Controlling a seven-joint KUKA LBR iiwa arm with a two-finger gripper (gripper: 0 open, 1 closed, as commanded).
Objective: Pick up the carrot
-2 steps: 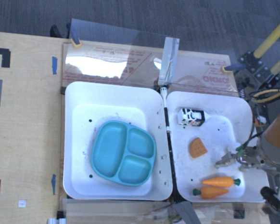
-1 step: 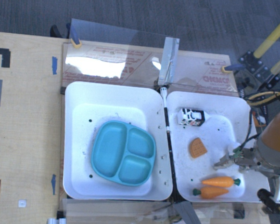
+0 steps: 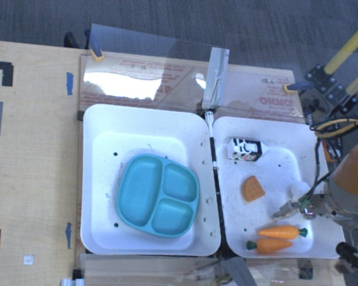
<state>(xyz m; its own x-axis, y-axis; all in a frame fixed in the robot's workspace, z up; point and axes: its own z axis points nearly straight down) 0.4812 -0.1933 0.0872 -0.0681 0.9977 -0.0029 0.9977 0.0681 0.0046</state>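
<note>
Two orange toy carrots lie side by side near the front wall of the right bin (image 3: 272, 137). The upper carrot (image 3: 279, 232) has its green top pointing right. The lower carrot (image 3: 273, 244) has its green top pointing left. My gripper (image 3: 288, 208) hangs at the bin's right side, just above and a little right of the upper carrot, with a small gap between them. It holds nothing that I can see. The arm with its orange band (image 3: 355, 172) comes in from the right edge.
A tan cracker-like piece (image 3: 253, 188) lies mid-bin, left of the gripper. A black-and-white carton (image 3: 245, 149) rests near the right bin's back wall. A blue divided plate (image 3: 158, 195) sits in the left bin (image 3: 100, 127). Cables (image 3: 338, 124) hang at the back right.
</note>
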